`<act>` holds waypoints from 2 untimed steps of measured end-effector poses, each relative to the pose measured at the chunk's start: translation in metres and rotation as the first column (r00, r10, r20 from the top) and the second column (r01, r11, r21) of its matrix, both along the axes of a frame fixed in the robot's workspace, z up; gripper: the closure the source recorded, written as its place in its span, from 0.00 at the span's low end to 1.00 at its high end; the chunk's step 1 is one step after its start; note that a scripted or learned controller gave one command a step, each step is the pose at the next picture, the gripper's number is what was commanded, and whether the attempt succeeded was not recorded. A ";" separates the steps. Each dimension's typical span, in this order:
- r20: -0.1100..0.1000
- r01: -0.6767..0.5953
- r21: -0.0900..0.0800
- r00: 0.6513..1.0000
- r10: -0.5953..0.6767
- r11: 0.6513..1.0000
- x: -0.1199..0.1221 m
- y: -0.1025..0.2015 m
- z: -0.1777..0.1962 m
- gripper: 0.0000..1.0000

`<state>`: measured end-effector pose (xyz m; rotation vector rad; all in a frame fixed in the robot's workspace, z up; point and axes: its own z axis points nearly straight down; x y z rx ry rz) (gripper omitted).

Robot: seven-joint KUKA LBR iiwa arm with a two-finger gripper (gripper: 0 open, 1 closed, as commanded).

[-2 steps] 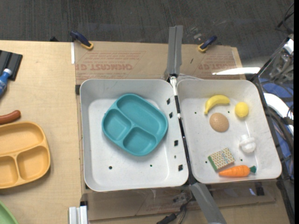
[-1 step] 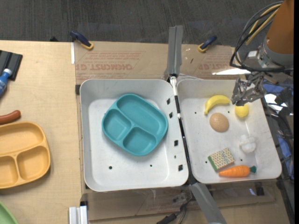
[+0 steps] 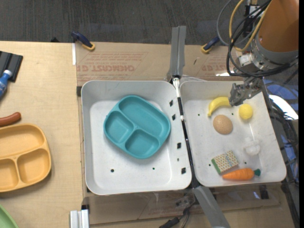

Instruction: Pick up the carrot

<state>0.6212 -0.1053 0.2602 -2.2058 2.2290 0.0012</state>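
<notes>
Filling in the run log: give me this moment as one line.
task: pick up carrot | gripper: above right bin far end, near banana | carrot: near edge, untouched | status: not grasped

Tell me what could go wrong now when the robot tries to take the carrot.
1. The carrot lies near the front wall of the right bin, so the hand may bump that wall.
2. A small checkered block lies close beside the carrot; it could be pushed or taken by mistake.
3. The hand hangs over the banana, far from the carrot, and must pass the egg and lemon.
</notes>
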 end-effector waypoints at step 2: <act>0.001 -0.821 0.000 0.571 0.821 0.571 0.020 0.026 -0.014 1.00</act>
